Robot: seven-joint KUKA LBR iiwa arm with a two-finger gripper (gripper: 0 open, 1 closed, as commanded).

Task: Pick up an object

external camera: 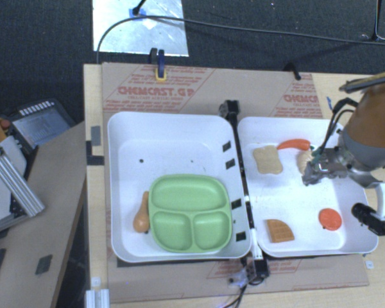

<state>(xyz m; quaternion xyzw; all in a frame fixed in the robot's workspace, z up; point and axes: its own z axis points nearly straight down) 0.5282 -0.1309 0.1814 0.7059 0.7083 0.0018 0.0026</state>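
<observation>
Objects in the right bin (289,249) are what I am choosing among, so I am reading them from the near edge back. Nearest me, the tan wedge (279,230) is lying close to the front wall, and the orange disc (330,219) is sitting toward the right wall, just ahead of the arm's dark side fitting. Farther in, the gripper (313,171) is hovering over the middle of the bin, and I cannot tell how its fingers are set (the metal there is blurring into one grey lump). A pale piece (302,161) is peeking out right beside it, partly hidden by the wrist. Left of the gripper the beige slice (268,160) is lying flat, near but apart, its long axis running roughly front to back. Just behind, the orange sausage shape (294,144) is lying with its long axis across the bin, close to the back wall. I am judging the pale piece the likeliest target, being almost under the tool; the slice is offering more open floor around it. The divider is standing well to the left, so a short sideways shift is looking safe. Across it, the left bin (125,172) is holding a green tray (190,212) and a brown pear-like toy (142,214).
</observation>
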